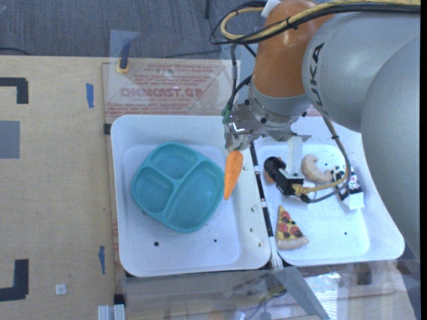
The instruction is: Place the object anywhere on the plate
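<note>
The gripper (233, 144) hangs over the left bin (133, 133), close to the divider between the two bins. Its fingers are clenched on the thick top end of a toy carrot (231, 173). The carrot points down from them, and its narrow tip crosses the right rim of the teal three-compartment plate (139, 187). That plate lies in the middle of the left bin, with nothing in its compartments. The step in hand looks like the carry: the carrot is lifted and has reached the plate's edge, but most of its length is over the white bin floor just beside the plate rather than over a compartment. The next move seems to call for a short shift toward the plate's centre, away from the divider, so the whole carrot is above the teal surface. A lowering and a release would follow. If let go here, the carrot could tip off the rim onto the bin floor. In the right bin (381, 240) lie a toy pizza slice (289, 228) and a pale curled toy (312, 168), perhaps a shrimp, both well apart from the plate.
</note>
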Available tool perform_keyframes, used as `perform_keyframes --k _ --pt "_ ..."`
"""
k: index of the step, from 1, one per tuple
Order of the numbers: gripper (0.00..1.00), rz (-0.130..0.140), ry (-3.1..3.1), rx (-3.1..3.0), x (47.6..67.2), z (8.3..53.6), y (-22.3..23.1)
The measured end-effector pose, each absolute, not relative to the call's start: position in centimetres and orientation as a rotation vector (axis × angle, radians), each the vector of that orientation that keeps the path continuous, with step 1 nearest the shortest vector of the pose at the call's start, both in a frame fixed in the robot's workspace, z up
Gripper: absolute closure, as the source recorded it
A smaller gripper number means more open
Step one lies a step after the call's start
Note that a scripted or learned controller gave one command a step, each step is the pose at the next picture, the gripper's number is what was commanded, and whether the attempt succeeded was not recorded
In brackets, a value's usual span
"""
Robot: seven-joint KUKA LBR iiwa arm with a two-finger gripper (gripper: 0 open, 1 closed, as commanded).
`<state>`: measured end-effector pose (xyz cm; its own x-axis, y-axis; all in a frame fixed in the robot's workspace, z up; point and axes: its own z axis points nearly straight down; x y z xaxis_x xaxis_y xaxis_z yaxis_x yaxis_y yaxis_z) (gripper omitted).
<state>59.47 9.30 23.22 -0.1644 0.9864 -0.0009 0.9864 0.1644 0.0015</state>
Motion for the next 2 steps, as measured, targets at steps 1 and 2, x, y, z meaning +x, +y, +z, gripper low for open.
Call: perform_keyframes --k 1,2 --pt "1.00 -0.005 2.298 2.145 59.05 18.75 14.99" --pt "0.00 -0.004 2.299 2.143 59.05 18.78 15.04"
